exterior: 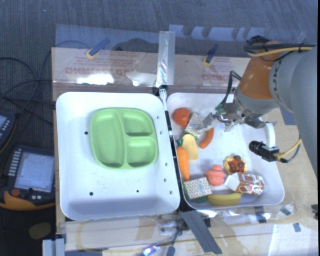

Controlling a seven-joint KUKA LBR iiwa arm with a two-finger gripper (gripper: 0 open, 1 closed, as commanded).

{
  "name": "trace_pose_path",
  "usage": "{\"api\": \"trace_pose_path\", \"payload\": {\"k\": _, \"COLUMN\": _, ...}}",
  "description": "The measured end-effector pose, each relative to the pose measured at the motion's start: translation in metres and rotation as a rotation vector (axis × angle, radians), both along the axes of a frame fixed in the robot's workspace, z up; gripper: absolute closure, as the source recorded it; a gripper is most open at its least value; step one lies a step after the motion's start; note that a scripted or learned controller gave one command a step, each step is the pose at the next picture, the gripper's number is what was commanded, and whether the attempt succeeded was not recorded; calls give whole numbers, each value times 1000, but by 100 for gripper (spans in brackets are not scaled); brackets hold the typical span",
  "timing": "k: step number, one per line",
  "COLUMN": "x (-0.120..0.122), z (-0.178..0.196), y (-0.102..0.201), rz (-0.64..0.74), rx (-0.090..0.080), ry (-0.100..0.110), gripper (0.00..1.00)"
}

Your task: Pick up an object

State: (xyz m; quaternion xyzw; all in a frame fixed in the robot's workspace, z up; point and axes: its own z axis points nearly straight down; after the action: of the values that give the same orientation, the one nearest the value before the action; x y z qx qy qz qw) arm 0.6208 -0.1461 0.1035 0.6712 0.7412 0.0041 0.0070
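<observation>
gripper (212, 119) low inside the right shallow white bin (274, 193), near its upper middle, reaching in from the right on the grey arm with an orange band (258, 81). finger spread impossible to tell at this slant (too small and dark to read). tip just beside a small pale speckled block (194, 122) and a short orange carrot-shaped piece (206, 137), possibly touching the block, contact not certain. nothing seen between the fingers.

just left of the block, a round red-orange tomato-like ball (181, 115) near the bin's upper left corner. below the block, a pale yellow pear-shaped piece (189, 145), and beside it a long orange carrot (183, 163) lying along the bin's left wall. further down, a pink rounded lump (216, 175), a second pale speckled block (197, 187) with something green under it, a yellow banana (224, 199) along the lower wall, a red and white wrapped packet (247, 184), and a small dark red and yellow round item (234, 164). black cylindrical fitting (261, 150) with a yellow cable hanging off the arm over the bin's right side.

left shallow white bin (74, 196) side by side with the right one, holding a light green plastic tray with three compartments (124, 137) at its middle. both bins on the bench (96, 68), clear taped sheeting behind them.
</observation>
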Motion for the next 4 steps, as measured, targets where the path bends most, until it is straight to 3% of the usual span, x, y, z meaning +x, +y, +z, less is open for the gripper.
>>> {"api": "trace_pose_path", "payload": {"k": 1, "x": 30, "z": -6, "y": -4, "rz": -160, "rx": 3, "ry": -2, "gripper": 0}}
{"api": "trace_pose_path", "payload": {"k": 2, "x": 29, "z": -5, "y": 2, "rz": -120, "rx": -6, "ry": -10, "gripper": 0}}
{"api": "trace_pose_path", "payload": {"k": 3, "x": 24, "z": -5, "y": 3, "rz": -133, "rx": -4, "ry": -14, "gripper": 0}}
{"api": "trace_pose_path", "payload": {"k": 4, "x": 23, "z": 7, "y": 25, "rz": -251, "rx": 5, "ry": 17, "gripper": 0}}
